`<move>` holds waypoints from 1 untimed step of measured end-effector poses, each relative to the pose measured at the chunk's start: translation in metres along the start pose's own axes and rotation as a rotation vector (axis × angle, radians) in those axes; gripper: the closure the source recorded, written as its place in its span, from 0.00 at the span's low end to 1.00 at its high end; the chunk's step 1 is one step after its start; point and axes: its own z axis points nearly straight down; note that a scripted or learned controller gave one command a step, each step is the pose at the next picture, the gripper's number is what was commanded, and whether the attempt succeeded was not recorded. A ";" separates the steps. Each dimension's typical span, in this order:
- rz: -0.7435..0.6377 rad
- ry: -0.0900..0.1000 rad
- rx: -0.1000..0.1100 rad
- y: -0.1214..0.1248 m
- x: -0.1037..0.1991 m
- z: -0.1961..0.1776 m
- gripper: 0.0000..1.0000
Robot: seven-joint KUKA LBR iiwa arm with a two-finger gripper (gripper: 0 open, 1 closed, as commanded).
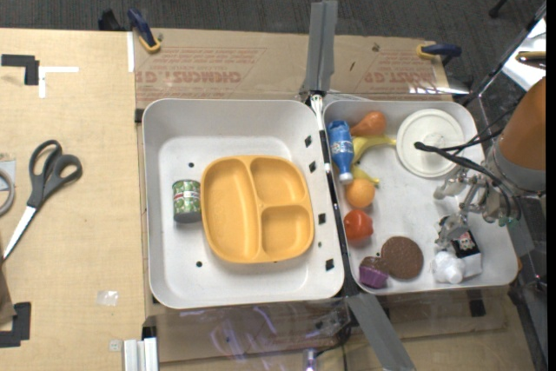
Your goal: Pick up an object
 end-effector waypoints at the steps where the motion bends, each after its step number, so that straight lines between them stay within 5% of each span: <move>1: -0.004 -0.005 0.001 0.001 -0.002 -0.010 1.00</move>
